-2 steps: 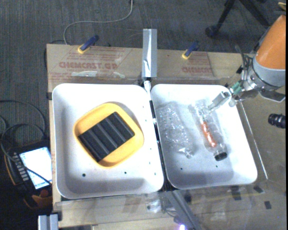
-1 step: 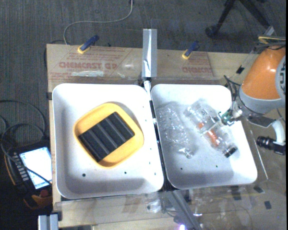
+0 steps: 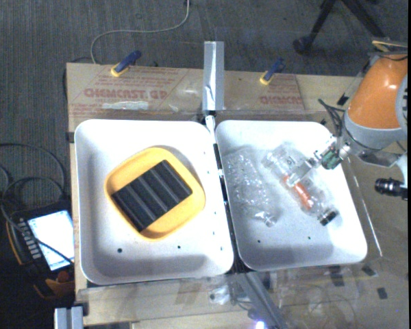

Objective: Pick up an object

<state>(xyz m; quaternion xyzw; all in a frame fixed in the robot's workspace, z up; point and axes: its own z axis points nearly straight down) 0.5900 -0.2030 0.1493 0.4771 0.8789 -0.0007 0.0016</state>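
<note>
A clear plastic bottle (image 3: 303,182) lies on its side in the right bin (image 3: 342,242), slanting from the upper left toward the lower right, with an orange and red patch showing through its middle and a dark cap at its lower end. Just to its left, in the same bin, sits a crumpled piece of clear plastic (image 3: 248,184), hard to make out against the white floor. The gripper (image 3: 329,157) is at the upper right part of this bin, close to the upper end of the bottle; whether its claw is apart or together cannot be told, as it is small and blurred. Above it, the arm's orange band (image 3: 378,101) rises at the right edge. The left bin (image 3: 96,245) holds a yellow tray-like object (image 3: 127,173) with a black ribbed block (image 3: 153,192) resting on it, turned at an angle. Behind the bins lies a sheet of cardboard (image 3: 137,91) with two blue and yellow clamps (image 3: 125,63).
</note>
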